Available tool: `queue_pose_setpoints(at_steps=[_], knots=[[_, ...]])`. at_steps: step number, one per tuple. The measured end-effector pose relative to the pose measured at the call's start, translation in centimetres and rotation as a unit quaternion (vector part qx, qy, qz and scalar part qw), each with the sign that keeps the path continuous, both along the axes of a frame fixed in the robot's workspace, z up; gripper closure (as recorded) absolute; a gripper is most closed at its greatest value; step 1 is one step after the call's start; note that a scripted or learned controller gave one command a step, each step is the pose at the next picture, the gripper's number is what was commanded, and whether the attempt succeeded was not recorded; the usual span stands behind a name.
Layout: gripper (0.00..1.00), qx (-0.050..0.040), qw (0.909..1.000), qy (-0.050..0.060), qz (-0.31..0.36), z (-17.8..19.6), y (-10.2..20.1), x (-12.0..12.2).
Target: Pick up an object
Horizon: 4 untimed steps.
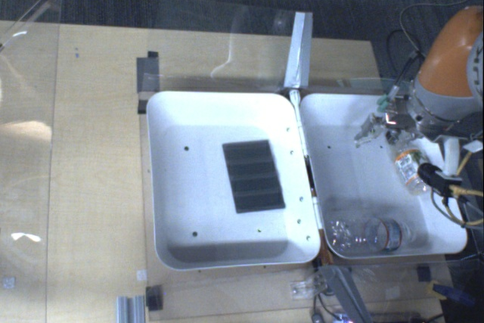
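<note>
Right now the pincer hangs low over the far part of the right-hand shallow white bin, its thin metal tips splayed slightly apart with nothing between them; I would call it partly open and not gripping anything. Behind it the grey arm with the orange band leans in from the side, presumably so the wrist can drop straight down into the bin.

Nearest the pincer, just beside it toward the near edge, lies a small crumpled packet with orange and green print, which seems the likeliest target. Further off, against the bin's near wall, a clear plastic bottle lying on its side rests where the floor curves up, probably having rolled there. Well away on the other side, in the left-hand white bin, a flat dark ribbed rectangular pad sits by itself in the middle. Both bins rest on the pale wooden table.
</note>
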State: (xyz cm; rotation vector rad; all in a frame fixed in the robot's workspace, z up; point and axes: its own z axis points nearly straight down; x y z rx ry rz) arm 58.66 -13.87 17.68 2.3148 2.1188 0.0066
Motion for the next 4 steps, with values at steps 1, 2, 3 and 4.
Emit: queue_pose_setpoints(at_steps=[1, 2, 3, 4], knots=[[0.00, -0.0008, 0.9998, 0.000, -0.021, -0.4, -5.5, 2.7], [0.00, -0.0014, 0.9969, -0.001, 0.079, -9.0, -5.3, 4.8], [0.00, -0.0016, 0.9924, -0.002, 0.123, -8.8, -6.4, -1.2], [0.00, -0.0005, 0.9924, -0.004, 0.123, -8.7, 2.0, -5.1]])
